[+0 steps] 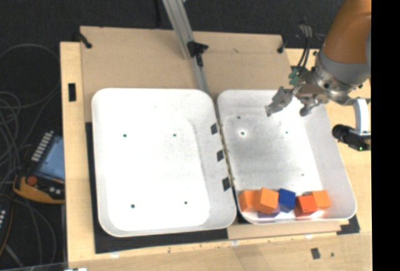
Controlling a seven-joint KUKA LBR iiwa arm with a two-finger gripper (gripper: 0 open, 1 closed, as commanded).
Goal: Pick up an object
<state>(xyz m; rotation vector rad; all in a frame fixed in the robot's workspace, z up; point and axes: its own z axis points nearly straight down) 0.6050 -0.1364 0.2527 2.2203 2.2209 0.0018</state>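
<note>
Several small blocks lie in a row along the near edge of the right bin [325, 157]: an orange block [259, 199], a blue block [286, 198] and another orange block [312, 202], with a purple piece partly hidden under them. My gripper [292, 105] hangs over the far right part of that bin, well away from the blocks. Its two grey fingers [276, 103] are spread apart and open, with nothing between them.
The left bin [153, 160] sits beside the right one, with black clips along the seam between them. A grey metal rail [178, 10] slants up from the bins' far edge. Cables and a handheld pendant [44, 167] lie off the bench at left.
</note>
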